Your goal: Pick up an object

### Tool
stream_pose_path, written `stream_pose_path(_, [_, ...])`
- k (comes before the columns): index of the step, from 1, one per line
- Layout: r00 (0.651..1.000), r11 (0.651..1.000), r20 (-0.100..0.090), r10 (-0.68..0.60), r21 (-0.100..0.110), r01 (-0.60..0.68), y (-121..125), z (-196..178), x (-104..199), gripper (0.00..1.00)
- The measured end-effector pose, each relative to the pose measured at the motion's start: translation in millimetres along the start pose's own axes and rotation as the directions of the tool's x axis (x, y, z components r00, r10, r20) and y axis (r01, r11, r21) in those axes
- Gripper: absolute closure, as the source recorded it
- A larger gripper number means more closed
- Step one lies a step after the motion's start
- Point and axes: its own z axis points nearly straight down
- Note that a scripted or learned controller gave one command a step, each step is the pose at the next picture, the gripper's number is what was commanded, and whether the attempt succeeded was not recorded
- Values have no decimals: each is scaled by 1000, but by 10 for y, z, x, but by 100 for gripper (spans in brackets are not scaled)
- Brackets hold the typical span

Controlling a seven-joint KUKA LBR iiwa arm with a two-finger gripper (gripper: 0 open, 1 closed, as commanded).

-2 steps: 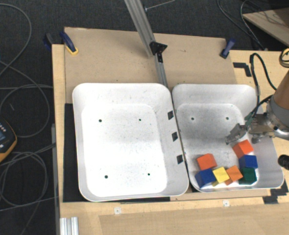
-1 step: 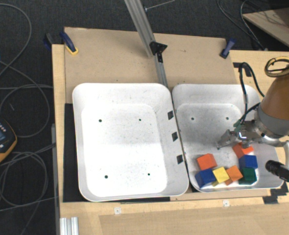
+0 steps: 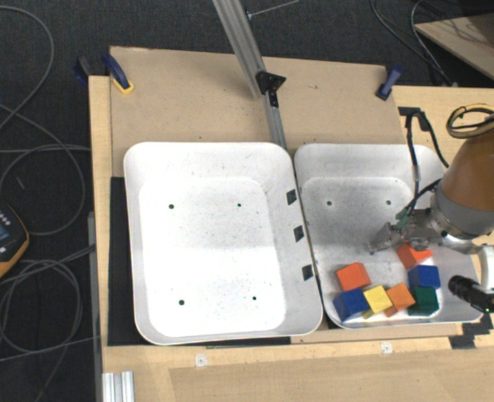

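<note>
My gripper (image 3: pixel 400 239) is low over the right bin (image 3: pixel 347 174), near its right wall, below the arm's orange band (image 3: pixel 480 174). A red-orange block (image 3: pixel 413 256) lies directly beneath the gripper, partly covered by it. More blocks are clustered in the bin's front right corner: an orange block (image 3: pixel 352 275), a yellow block (image 3: pixel 378 298), a blue block (image 3: pixel 351 306), a second orange block (image 3: pixel 401 295), a second blue block (image 3: pixel 426 275) and a green block (image 3: pixel 426 301). Nothing shows as lifted off the bin floor.
The left bin (image 3: pixel 205 233) sits beside the right one, with black clips (image 3: pixel 298 233) along the shared wall. A slanted metal pole (image 3: pixel 245 40) rises behind the bins. Cables (image 3: pixel 473 120) hang near the arm at the right.
</note>
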Motion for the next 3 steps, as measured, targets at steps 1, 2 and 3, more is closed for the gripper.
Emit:
stream_pose_path(1, [1000, 1000, 1, -2, -10, 2, 36, -138, 1, 100])
stream_pose_path(2, [1000, 1000, -10, -8, 10, 8, 123, -650, 80, 100])
stream_pose_path(3, [1000, 1000, -10, -7, 9, 7, 227, -1199, 145, 100])
